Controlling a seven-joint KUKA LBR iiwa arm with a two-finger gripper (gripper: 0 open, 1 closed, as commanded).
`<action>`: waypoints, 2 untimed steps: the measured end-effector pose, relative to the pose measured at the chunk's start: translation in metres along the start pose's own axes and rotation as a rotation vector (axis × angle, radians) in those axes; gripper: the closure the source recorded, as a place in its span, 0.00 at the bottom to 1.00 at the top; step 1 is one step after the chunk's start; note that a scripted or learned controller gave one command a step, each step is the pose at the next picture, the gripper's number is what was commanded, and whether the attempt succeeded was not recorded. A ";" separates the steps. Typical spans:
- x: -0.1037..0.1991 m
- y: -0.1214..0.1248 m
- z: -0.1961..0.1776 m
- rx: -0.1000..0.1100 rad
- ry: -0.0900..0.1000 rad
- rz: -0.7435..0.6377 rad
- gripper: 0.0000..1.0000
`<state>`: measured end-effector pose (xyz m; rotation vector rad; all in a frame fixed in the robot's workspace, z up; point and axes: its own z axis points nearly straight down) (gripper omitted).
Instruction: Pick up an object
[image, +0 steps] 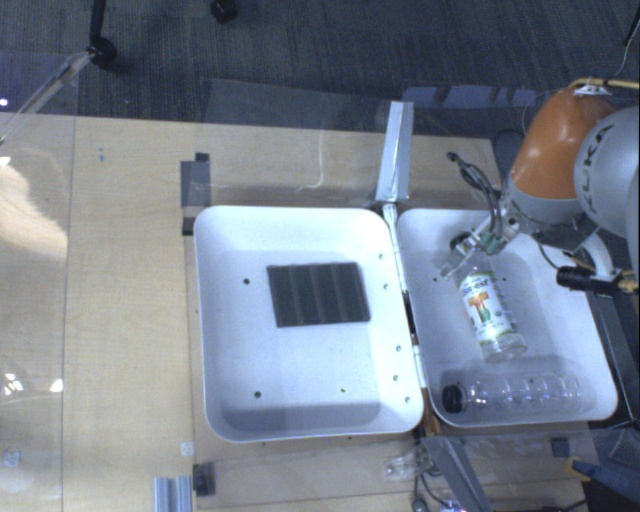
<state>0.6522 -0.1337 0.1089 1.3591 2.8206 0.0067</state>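
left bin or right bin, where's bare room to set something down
Left bin: bare floor all round the dark grate. Right bin is crowded: gripper by the labelled bottle, clear bottle along the near wall.

The table (120, 330) looks like pale, matt wood. Both bins (300, 410) are smooth white plastic. A clear glossy plastic bottle (490, 312) carries a printed label; another clear ribbed bottle (515, 393) has a black cap.

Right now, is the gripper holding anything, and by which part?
Cannot be told. The gripper sits in the right bin just above the top end of the small labelled bottle, but no grip shows. The clear bottle lies untouched.
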 end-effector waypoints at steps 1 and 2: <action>0.000 0.003 -0.012 -0.006 -0.005 -0.003 1.00; 0.043 0.053 -0.078 0.001 0.002 0.026 1.00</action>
